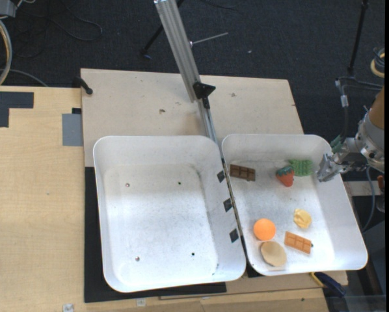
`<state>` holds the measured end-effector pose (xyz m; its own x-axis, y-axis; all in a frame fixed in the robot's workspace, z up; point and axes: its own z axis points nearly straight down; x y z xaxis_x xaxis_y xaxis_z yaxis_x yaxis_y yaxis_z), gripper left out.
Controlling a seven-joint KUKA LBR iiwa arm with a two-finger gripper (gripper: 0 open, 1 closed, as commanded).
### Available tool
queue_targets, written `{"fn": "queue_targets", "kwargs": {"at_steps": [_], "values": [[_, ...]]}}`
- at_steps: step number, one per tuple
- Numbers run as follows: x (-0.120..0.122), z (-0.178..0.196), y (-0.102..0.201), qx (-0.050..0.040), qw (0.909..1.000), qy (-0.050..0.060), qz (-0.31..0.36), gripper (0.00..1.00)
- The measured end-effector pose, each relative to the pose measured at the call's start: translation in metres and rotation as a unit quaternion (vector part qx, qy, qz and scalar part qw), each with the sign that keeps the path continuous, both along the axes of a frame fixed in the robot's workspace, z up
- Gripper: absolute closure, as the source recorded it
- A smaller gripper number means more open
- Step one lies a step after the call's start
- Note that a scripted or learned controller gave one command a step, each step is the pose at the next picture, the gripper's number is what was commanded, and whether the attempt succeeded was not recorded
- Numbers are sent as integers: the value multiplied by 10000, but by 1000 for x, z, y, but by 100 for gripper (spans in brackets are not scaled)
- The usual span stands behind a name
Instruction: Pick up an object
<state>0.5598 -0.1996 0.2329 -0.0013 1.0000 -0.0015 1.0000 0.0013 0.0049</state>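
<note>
The right bin (341, 203) holds several small objects: a brown chocolate bar (242, 172) near its left wall, a red strawberry with a green top (285, 176), a green block (302, 168), an orange ball (264, 229), a pale yellow piece (302, 218), an orange waffle-like bar (298, 242) and a tan round piece (273, 253). My gripper (326, 169) hangs at the bin's right rim, just right of the green block, with nothing visibly between its fingers.
The left bin (110, 174) sits beside the right one, with a row of black clips (226, 203) along the divide. A slanted aluminium post (181, 47) rises behind the bins. Cables and stands lie on the dark floor around the bench.
</note>
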Motion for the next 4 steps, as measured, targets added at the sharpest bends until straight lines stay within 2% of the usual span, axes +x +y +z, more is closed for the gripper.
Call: {"fn": "queue_targets", "kwargs": {"at_steps": [1,3,4], "values": [[0,10,-1,8,10000,25,4,100],[0,16,104,24,10000,40,15,100],[9,23,157,20,10000,34,18,100]]}}
